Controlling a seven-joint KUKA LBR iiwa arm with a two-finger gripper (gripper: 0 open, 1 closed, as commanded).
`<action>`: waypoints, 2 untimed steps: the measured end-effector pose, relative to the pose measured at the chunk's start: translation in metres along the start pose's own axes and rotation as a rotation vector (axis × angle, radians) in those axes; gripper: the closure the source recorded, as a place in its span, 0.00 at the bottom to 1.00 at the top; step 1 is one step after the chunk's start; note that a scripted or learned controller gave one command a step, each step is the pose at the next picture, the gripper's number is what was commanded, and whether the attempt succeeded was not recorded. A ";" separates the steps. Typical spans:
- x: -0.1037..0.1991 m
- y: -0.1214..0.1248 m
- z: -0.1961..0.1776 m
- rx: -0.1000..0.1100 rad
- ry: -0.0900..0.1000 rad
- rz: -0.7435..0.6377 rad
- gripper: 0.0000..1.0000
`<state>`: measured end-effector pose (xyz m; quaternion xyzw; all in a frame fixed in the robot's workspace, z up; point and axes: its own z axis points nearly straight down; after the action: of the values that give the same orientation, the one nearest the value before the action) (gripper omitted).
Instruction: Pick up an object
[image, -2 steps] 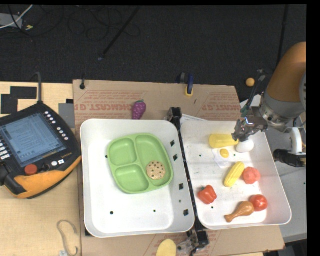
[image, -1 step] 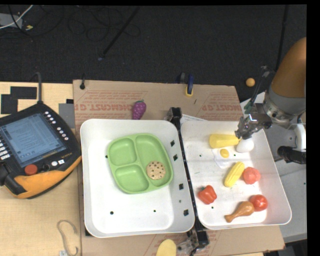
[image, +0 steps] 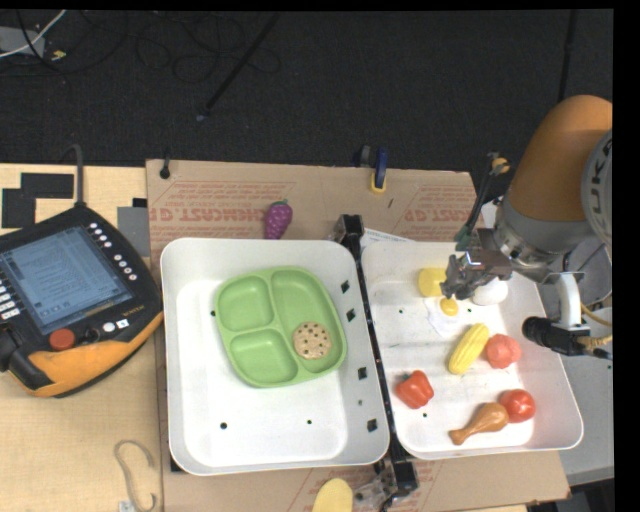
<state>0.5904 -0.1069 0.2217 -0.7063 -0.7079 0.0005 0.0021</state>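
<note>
From above, my jaws (image: 462, 280) hang low in the right bin (image: 560, 430), near its far edge, over a fried egg (image: 447, 308) and beside a yellow piece (image: 431, 281). I cannot tell how wide they stand or whether they grip anything. Corn (image: 468, 348), pepper (image: 414, 388), tomato (image: 517, 403) and drumstick (image: 478, 423) lie nearer, spread apart, so each leaves me room to close.

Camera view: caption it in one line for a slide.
Arm's hand poised over toy food in the right bin; cookie on green tray at left.
</note>
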 end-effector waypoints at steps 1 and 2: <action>0.044 -0.022 0.009 0.002 0.000 0.001 1.00; 0.087 -0.049 0.015 0.003 0.000 0.000 1.00</action>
<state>0.5409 -0.0202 0.2075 -0.7065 -0.7077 0.0014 0.0031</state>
